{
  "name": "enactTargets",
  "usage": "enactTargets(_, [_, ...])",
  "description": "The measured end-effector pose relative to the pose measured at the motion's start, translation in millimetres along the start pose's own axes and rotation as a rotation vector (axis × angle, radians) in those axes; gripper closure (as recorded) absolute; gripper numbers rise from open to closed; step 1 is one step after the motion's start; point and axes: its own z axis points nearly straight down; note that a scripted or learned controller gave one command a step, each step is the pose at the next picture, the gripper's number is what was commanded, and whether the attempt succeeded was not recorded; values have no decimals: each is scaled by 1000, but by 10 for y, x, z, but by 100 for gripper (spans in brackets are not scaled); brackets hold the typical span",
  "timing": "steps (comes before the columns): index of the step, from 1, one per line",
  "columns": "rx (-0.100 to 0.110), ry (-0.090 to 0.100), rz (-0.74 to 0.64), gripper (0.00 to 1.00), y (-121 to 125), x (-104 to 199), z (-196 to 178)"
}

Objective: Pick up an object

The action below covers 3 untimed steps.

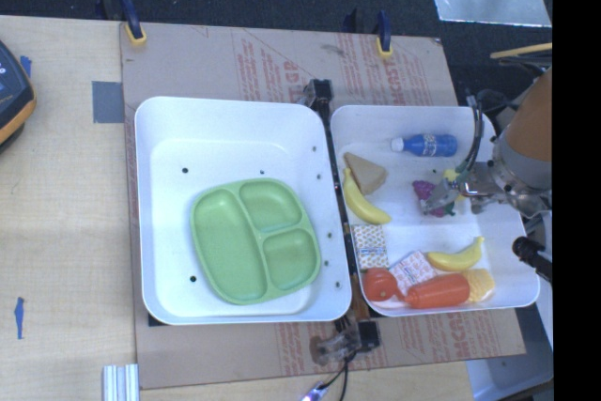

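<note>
The left bin (160, 146) holds a green tray (254, 241). In the right bin (502, 296) lie two bananas (362, 202), a blue bottle (427, 145) and a small purple object (430, 195), blurred. The gripper (455, 188) sits just beside that object; the arm (526, 141) is cut off at right.

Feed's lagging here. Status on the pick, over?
Pincer low in right bin, beside purple toy. Grasp unconfirmed. Bananas, bottle close by.
</note>
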Motion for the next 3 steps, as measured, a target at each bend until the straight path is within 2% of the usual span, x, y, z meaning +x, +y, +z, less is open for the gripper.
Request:
enactTargets(1, [-1,1,-3,0,236,564,228])
enactTargets(2, [1,0,-5,100,235,545,121])
enactTargets(3, [-5,1,-2,100,313,1347,-787])
